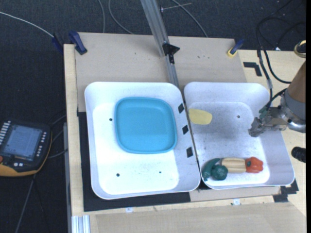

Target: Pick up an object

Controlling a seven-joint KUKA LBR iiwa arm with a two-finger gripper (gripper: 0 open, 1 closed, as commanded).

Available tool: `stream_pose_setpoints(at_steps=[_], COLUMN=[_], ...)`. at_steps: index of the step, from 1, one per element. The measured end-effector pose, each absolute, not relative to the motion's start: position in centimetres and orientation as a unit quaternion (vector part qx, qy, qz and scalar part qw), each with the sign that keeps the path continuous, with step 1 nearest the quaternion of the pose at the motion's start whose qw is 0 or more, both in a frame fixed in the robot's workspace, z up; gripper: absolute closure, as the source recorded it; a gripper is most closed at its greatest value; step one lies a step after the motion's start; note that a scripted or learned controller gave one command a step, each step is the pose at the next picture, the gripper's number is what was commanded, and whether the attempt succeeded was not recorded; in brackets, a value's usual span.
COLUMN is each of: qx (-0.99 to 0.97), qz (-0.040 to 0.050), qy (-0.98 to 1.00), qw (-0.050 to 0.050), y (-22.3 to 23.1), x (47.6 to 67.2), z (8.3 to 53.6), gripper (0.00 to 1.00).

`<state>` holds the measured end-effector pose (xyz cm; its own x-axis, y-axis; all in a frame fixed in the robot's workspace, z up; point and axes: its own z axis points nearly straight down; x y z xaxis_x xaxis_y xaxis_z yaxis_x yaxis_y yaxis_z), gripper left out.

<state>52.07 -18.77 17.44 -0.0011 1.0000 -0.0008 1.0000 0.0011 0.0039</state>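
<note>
Camera view: the tan wooden stick with red and green ends [233, 165] lies left-right in the right white bin [277, 178]; the gripper [256, 129] jaws' state is unclear.

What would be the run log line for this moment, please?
gripper: over right bin, right side | nothing held | toy: front edge | yellow piece: left wall

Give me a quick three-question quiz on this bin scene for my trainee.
1. True or false: the blue plate lies in the left bin.
2. Which item lies nearest the divider in the right bin? A) yellow piece B) red piece C) green piece
3. Fill in: the gripper hangs over the ____ bin.

Key: 1 true; 2 A; 3 right.
</note>
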Motion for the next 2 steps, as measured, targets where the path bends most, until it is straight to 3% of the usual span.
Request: stream_pose_setpoints(at_steps=[1,2], qx=[0.707,0.707], qz=[0.0015,0.0004], qy=[0.707,0.707], qw=[0.002,0.001], y=[-18.3,-18.3], x=[51.6,51.64], z=[23.39,24.27], gripper=[1.0,1.0])
